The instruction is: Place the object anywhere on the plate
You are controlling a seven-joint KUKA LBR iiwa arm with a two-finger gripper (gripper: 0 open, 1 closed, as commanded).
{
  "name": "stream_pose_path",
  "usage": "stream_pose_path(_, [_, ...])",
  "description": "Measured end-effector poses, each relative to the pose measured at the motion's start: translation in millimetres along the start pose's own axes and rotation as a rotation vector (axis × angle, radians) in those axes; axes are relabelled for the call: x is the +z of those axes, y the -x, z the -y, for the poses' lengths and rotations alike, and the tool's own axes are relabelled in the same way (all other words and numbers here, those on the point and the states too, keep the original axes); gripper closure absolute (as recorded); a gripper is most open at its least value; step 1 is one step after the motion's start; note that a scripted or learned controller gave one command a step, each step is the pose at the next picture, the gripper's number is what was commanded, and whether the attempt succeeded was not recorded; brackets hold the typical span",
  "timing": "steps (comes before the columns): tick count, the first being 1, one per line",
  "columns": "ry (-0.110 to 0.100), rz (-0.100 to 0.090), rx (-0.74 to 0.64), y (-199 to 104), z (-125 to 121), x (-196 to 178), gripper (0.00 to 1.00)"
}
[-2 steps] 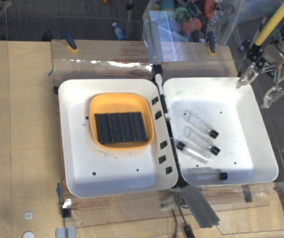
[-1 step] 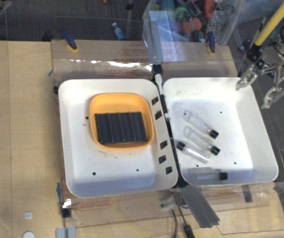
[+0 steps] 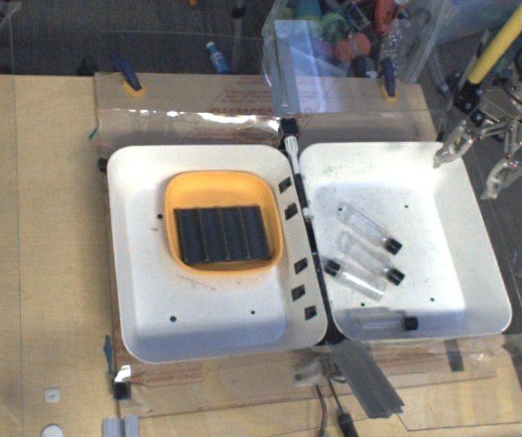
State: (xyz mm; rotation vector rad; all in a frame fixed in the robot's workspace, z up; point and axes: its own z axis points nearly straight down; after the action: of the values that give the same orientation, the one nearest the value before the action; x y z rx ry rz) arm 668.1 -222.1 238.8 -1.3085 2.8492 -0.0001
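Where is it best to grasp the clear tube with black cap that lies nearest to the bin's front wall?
Probably from straight above, at the middle of the clear tube, fingers across its width. It lies flat, crosswise, near the front wall of the right bin; the gripper sits at the far right corner.

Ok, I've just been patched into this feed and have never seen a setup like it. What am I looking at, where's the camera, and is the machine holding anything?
One fixed camera looks down at a slant on a bench with two shallow white bins side by side. The left bin holds an orange plate with a dark ribbed block lying on it. The right bin holds several clear tubes with black caps. The machine is a robot arm reaching in from the right; its two-finger gripper hangs at the right bin's upper right corner, with nothing visible between its fingers. Behind the bins stands a clear box of colourful odds and ends.
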Motion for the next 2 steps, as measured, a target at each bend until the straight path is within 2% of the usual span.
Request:
stream_pose_path(1, [-0.001, 0.001, -0.218, 2.1, -0.8, 1.1, 0.0])
stream_pose_path(2, [-0.001, 0.001, -0.261, 2.1, -0.7, 0.2, 0.0])
